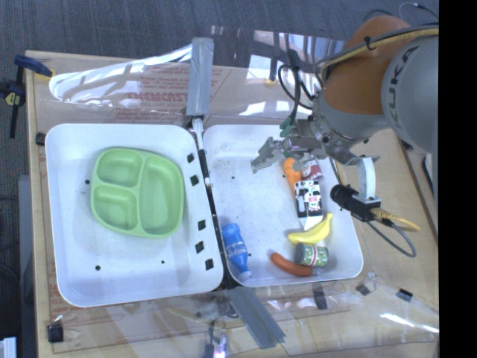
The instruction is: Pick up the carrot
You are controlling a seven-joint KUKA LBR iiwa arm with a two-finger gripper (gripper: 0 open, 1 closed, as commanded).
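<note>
Camera view: a KUKA arm (387, 73) reaches in over the right bin (238, 192), 1 of 2 white bins on the table, its gripper (287, 154) hanging at the bin's far right side. The carrot (291, 171), orange and short, lies just below the gripper, against the bin's right wall; whether they touch cannot be made out. Whether the gripper is apart or together cannot be told from this slant. Nearer the camera along the same wall sit a cow-patterned carton (307, 197), a banana (311, 230), a small can (311, 256) and a sausage (291, 265); a blue bottle (235, 248) lies by the bin's left wall. A green divided plate (138, 192) sits in the left bin (67, 274). A clean pick likely calls for straddling the carrot across its narrow width, clear of the carton touching its near end.
</note>
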